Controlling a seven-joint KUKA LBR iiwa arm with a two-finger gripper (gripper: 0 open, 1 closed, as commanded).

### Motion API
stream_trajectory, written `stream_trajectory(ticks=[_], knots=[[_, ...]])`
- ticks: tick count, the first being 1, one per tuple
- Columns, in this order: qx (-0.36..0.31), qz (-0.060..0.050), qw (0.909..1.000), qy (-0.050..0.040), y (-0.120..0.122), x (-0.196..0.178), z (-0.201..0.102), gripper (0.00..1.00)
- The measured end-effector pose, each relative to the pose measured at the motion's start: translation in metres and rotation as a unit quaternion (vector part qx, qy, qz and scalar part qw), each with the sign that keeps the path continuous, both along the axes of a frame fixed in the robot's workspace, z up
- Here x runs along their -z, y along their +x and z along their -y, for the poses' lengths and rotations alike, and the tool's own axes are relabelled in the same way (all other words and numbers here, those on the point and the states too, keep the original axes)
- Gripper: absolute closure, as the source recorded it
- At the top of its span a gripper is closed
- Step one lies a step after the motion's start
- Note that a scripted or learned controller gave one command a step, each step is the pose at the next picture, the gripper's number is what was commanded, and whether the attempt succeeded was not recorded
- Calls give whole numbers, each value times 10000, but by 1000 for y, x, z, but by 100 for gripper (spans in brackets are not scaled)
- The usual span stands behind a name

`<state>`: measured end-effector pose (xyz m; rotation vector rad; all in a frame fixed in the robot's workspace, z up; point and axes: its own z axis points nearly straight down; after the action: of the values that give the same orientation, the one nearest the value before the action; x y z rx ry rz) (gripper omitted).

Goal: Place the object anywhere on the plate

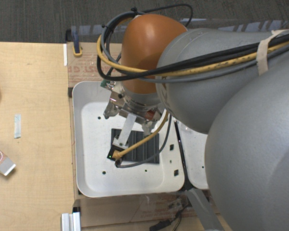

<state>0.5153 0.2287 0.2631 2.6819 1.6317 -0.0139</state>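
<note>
Object and plate are hard to tell apart here. The one loose thing in the left white bin [86, 177] is a dark ribbed rectangular slab [147, 150], lying flat at the bin's centre. It may be the plate, though that is a judgement.

Nearest the viewer is the bin's front rim, at 6 o'clock. Just beyond it, a yellow cable end [117, 154] and a small green speck touch the slab's edge at 9 o'clock.

Above the slab, towards 12 o'clock, the jaws hang low inside the bin. A pale bar slants down from them onto the slab's 10 o'clock corner. Whether the jaws are open or closed, or hold anything, cannot be told, as the wrist blocks the sight line.

Further back, the orange band [147, 47] and grey arm [241, 105] cover most of the right bin [195, 170], from 3 o'clock.

On the tabletop [33, 81], at 9 o'clock, lie a pink and white packet [0, 160] and a small grey strip [17, 126].

This looks like the lowering or grasping step. The next move calls for a clean lift clear of the cables.
</note>
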Motion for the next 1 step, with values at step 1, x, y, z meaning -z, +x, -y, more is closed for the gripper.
stream_trajectory(ticks=[1], knots=[[0, 0, 10000, 0, 0, 0, 0, 0]])
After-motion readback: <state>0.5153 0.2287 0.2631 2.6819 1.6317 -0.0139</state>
